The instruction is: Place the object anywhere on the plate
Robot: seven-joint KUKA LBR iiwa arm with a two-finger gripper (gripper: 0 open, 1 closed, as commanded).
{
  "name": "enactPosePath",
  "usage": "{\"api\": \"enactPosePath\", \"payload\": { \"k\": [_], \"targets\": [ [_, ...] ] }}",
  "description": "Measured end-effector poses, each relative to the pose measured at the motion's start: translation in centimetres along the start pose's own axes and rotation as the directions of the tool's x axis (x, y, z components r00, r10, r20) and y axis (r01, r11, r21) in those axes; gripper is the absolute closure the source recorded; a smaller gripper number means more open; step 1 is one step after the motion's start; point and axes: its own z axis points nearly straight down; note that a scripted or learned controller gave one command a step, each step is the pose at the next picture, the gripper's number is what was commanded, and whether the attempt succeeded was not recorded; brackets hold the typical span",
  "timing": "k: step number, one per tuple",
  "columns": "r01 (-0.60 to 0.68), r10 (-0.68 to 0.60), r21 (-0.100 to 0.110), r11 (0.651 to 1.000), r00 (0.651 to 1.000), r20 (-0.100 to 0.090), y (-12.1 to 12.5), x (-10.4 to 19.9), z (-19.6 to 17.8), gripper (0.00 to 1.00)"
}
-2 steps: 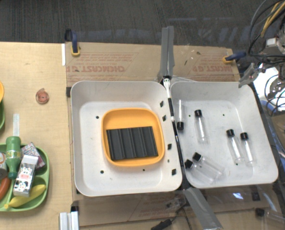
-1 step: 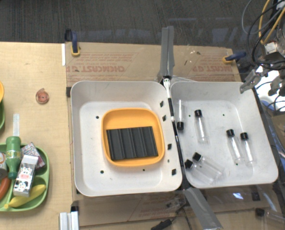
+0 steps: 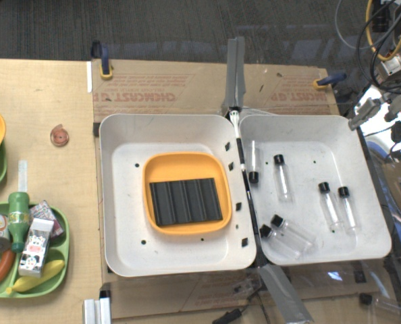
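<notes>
Grey metal part (image 3: pixel 366 112), possibly the end effector; its grip cannot be told. Capped vials (image 3: pixel 281 175) lie down-left of it, the orange plate (image 3: pixel 185 164) farther left. A smooth, round vial may slip, or roll off the plate's dark ridged block (image 3: pixel 186 202).
</notes>
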Motion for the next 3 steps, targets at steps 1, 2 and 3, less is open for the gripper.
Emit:
{"api": "enactPosePath", "payload": {
  "k": [1,2,3],
  "targets": [
    [0.269,-0.269,-0.002,0.963,0.963,0.002,-0.2,-1.0,0.8,0.00],
    [0.625,-0.625,-0.004,0.781,0.781,0.004,-0.8,-4.0,4.2,0.00],
    [0.690,-0.690,-0.002,0.724,0.724,0.002,1.8,-0.8,0.8,0.00]
  ]
}}
